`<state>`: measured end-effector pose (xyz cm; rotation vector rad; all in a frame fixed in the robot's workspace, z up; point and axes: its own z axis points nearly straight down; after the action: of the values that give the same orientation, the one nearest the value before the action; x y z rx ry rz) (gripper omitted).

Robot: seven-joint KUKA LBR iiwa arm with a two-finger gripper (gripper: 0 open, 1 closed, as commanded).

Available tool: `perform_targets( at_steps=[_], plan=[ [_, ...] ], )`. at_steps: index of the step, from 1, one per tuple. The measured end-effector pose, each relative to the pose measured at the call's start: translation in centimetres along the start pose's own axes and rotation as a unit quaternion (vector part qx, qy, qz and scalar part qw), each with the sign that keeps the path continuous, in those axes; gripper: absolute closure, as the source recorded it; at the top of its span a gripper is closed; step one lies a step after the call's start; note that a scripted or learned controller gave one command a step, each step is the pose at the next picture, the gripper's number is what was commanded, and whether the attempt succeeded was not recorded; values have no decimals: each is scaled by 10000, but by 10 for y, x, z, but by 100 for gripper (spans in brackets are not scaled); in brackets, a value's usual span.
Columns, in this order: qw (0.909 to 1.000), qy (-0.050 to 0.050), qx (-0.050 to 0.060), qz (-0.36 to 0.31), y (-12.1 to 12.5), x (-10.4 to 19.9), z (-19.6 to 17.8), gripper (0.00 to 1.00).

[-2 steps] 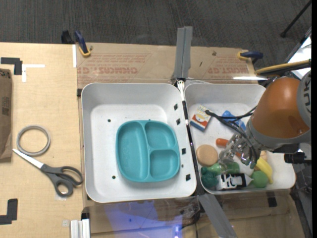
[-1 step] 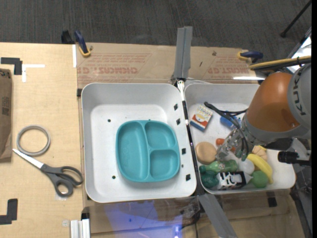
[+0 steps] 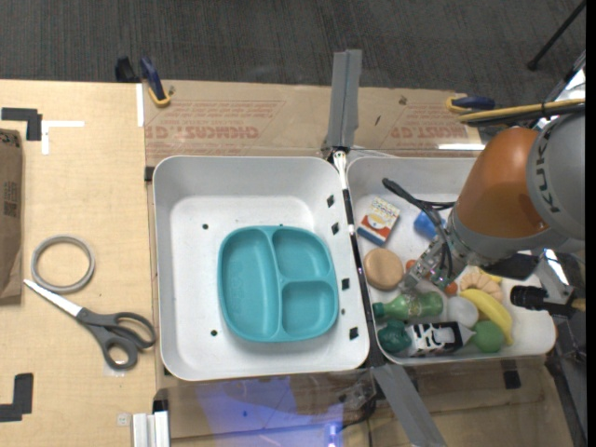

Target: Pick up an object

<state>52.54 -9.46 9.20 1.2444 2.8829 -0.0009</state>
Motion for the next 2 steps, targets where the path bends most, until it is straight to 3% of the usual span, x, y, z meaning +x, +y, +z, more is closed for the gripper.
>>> perform_targets(
  at_steps=[1, 2],
  plan=[
    [10000, -8, -2, -73, 49, -57, 0, 0],
    [9978, 6, 4, 656, 18, -33, 0, 0]
  ],
)
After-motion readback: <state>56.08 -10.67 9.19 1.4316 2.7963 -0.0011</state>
